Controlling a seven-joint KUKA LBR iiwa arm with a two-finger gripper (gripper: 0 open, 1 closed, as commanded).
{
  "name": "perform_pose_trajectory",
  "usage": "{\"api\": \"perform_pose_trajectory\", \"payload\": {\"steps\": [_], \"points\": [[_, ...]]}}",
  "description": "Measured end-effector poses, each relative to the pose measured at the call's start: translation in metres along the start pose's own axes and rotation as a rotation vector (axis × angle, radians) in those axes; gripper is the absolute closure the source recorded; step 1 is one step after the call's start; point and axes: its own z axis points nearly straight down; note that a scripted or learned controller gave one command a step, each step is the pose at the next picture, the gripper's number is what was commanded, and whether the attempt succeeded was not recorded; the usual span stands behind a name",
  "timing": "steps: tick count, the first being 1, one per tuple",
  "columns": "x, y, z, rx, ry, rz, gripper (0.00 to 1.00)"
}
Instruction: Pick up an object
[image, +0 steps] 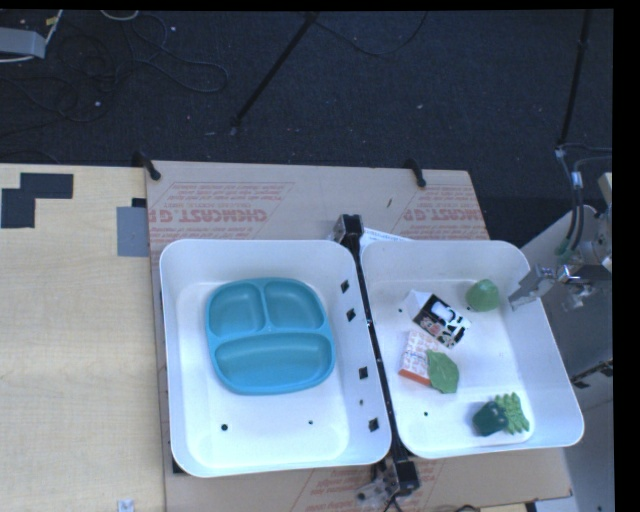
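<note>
The right white bin (545, 330) holds several small objects. A light green ball (483, 295) lies near its far right side. A black and white box (441, 320) sits just left of the ball, tilted. Below the box lies a red and white packet (416, 355), with a green leaf-shaped piece (443, 372) overlapping its right edge. A dark green broccoli-like toy (499, 416) rests near the bin's front right corner.
The left white bin (185, 400) holds a blue divided plate (269, 334). A black divider (366, 340) runs between the two bins. A metal bracket with cables (570, 272) stands just beyond the right bin's far right rim.
</note>
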Motion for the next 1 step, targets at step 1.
{"api": "perform_pose_trajectory", "payload": {"steps": [1], "points": [[-0.0004,0.0,-0.0097,0.001,0.0,-0.002,1.0]]}}
